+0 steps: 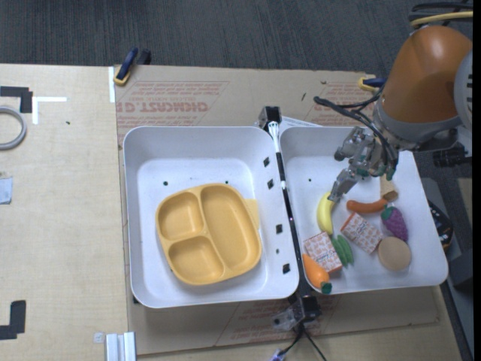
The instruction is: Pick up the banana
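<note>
Poised just above the banana (325, 213), fingers (340, 187) state: cannot tell. Risk: snagging the sausage (367, 204) just right of the banana, or slipping off its curve.

Dark grey carpet (225, 21) is filling the top of the frame, running behind the table (56, 224). The pale wooden table is taking up the left side and lower part. A brown cardboard sheet (195, 96) with red printing is lying on it, right of centre. A blue clamp (129, 62) is gripping the sheet's upper left corner. Black tape marks (16, 96) are sitting at the left edge. Light is falling evenly, casting soft shadows.
</note>
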You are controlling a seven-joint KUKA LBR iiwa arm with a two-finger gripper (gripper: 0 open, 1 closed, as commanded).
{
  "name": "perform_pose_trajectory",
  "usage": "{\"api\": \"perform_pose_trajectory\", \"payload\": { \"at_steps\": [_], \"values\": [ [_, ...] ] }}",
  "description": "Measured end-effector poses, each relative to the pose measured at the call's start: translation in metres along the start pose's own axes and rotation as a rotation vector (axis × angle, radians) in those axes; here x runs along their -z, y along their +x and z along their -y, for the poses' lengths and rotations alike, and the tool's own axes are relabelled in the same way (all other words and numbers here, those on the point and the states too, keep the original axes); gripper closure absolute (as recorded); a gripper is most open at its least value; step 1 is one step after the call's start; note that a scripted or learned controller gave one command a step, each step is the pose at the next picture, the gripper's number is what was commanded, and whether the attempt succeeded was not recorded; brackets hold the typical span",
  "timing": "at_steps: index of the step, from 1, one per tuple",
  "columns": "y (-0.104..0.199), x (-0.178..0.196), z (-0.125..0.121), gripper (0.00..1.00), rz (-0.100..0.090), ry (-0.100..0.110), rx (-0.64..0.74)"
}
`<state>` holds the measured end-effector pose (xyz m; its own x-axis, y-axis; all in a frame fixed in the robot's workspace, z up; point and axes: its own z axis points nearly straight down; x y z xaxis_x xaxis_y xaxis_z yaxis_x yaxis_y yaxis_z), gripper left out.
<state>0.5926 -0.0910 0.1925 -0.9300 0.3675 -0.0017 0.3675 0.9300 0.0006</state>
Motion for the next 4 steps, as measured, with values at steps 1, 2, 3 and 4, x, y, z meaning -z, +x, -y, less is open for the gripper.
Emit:
{"api": "perform_pose_trajectory", "payload": {
  "at_steps": [1, 2, 3, 4],
  "values": [
    [-0.038, -0.095, -0.013, 0.0, 0.001, -0.001, 0.185],
    [0.007, -0.1, 0.013, 0.0, 0.0, 0.0, 0.312],
    [0.006, -0.09, 0.012, 1.0, 0.003, -0.002, 0.308],
    [0.006, -0.09, 0.012, 0.0, 0.003, -0.002, 0.309]
  ]
}}
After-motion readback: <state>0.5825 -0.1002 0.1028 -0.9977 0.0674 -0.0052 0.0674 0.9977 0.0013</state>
